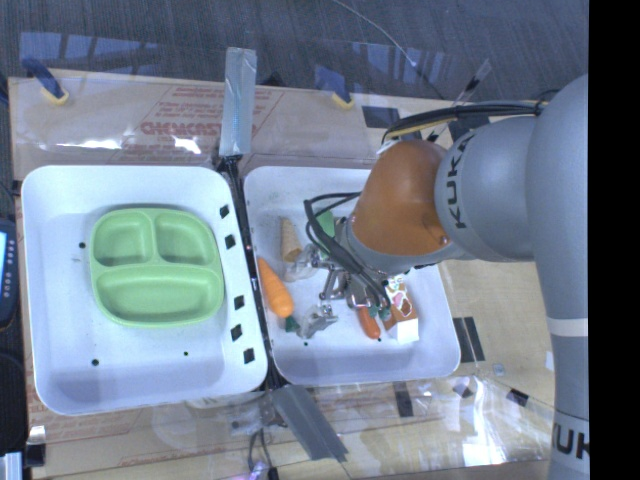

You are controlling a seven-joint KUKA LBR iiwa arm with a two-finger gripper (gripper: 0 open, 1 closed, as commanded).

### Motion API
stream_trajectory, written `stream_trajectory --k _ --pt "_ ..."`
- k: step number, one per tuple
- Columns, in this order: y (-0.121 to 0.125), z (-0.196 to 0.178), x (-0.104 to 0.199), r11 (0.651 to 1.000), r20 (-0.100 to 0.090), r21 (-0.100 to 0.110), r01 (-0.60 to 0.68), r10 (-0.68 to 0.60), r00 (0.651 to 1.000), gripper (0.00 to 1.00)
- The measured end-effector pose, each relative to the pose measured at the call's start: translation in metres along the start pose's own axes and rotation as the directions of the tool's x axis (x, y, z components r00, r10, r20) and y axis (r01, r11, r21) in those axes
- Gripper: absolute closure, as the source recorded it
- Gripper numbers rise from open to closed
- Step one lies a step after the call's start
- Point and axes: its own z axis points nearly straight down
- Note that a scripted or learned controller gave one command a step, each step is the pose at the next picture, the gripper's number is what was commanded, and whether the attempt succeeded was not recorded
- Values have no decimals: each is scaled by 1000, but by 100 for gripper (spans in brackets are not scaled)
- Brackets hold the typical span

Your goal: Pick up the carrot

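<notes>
Carrot (274, 285), smooth orange taper, green tip

A robotics lab: taped cardboard worktop (300, 118); twin white bins (60, 368); industrial arm (520, 188); loose cable (350, 18); grey carpet (120, 8).

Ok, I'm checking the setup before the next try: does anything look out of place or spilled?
Nothing stands out. The carrot lies intact by the right bin's left wall, small toys lie loose beside it, and the green tray sits flat in the left bin.
</notes>
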Motion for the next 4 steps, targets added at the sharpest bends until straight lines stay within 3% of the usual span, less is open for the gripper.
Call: stream_trajectory --k 1,2,3,4 --pt "2 -10 -2 1000 1 0 8 -8 1000 100" --pt "79 -105 -63 999 10 -1 39 -39 999 100" --pt "125 -133 -44 969 3 -1 -246 246 969 100" --pt "66 -115 55 993 -3 1 -120 120 993 100"
